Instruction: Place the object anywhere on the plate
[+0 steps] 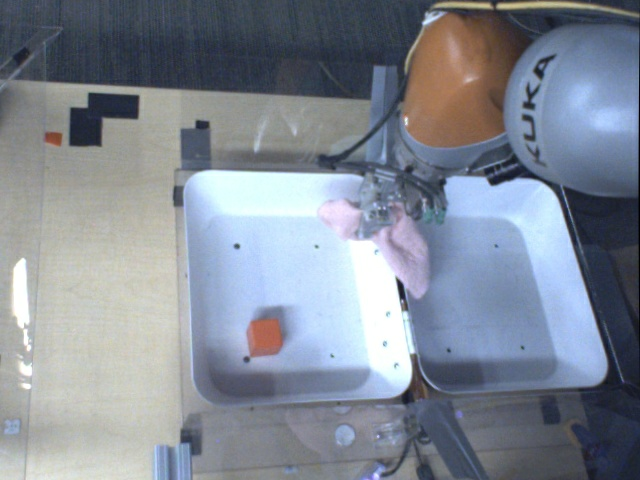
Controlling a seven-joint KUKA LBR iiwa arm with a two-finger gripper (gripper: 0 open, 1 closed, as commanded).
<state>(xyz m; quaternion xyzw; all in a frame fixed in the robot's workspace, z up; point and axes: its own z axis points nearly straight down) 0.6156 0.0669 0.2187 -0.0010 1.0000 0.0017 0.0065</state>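
Observation:
A pink cloth (408, 255) hangs in the air over the rims where the two bins meet, near their far edge. My gripper (379, 218) is shut on its upper part. One end of the cloth bunches out to the left of the fingers and the longer end droops down to the right. The grey arm with its orange band reaches in from the upper right, right above the cloth. A small orange block (265, 337) lies on the floor of the left bin (290, 268), near its front left.
The right bin (500, 298) sits beside the left one, partly under the arm. Black markers (98, 116) and a small orange square (53, 139) lie on the wooden bench at the far left. Metal brackets stand at the bins' corners.

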